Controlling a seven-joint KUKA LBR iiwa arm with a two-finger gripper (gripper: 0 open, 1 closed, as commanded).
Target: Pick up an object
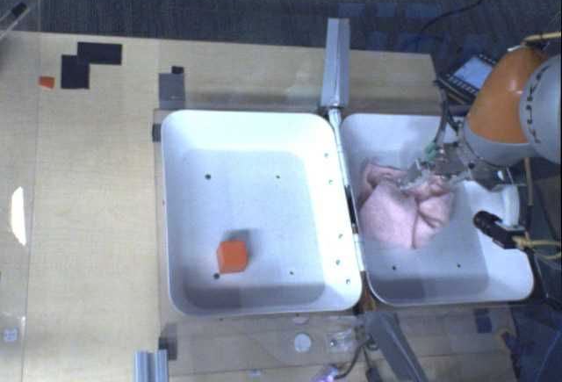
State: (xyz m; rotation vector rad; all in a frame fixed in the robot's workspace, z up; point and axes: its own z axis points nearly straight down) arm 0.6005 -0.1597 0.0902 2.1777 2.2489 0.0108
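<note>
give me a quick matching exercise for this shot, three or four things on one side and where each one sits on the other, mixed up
Things:
1. orange block
2. pink cloth
3. end effector
4. small orange square

Places:
a. on the bare bench top, far left of the view
b. in the right bin, crumpled
c. in the left bin, near its front left corner
d. over the right bin, at the cloth's upper edge

Pairs: 1-c, 2-b, 3-d, 4-a
</note>
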